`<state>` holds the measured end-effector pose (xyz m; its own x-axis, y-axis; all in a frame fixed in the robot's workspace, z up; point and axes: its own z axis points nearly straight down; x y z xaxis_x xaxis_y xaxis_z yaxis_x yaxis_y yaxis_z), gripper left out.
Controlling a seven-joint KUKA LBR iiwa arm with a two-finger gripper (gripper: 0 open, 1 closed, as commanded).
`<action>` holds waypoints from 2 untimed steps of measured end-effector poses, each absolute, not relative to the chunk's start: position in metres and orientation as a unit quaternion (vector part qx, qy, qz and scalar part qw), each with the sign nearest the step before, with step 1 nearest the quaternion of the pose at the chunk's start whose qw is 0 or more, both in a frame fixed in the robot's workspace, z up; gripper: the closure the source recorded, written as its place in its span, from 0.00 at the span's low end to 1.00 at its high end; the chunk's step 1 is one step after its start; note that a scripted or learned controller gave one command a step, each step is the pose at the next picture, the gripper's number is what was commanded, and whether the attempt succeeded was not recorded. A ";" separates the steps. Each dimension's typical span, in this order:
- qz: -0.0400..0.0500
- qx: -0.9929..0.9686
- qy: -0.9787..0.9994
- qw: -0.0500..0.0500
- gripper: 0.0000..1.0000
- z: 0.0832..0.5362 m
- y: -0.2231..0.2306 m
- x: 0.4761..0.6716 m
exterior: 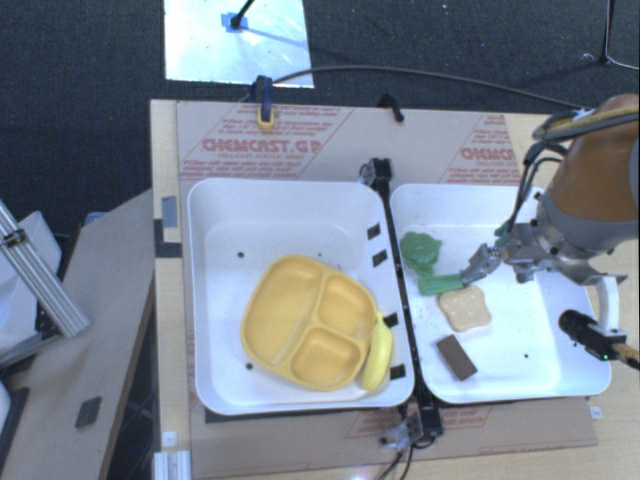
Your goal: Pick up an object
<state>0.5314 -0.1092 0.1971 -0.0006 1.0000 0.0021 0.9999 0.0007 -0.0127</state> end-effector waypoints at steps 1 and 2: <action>-0.001 -0.706 -0.708 -0.001 0.00 0.204 -0.109 0.534; 0.001 -0.707 -0.707 0.001 0.00 0.156 -0.118 0.539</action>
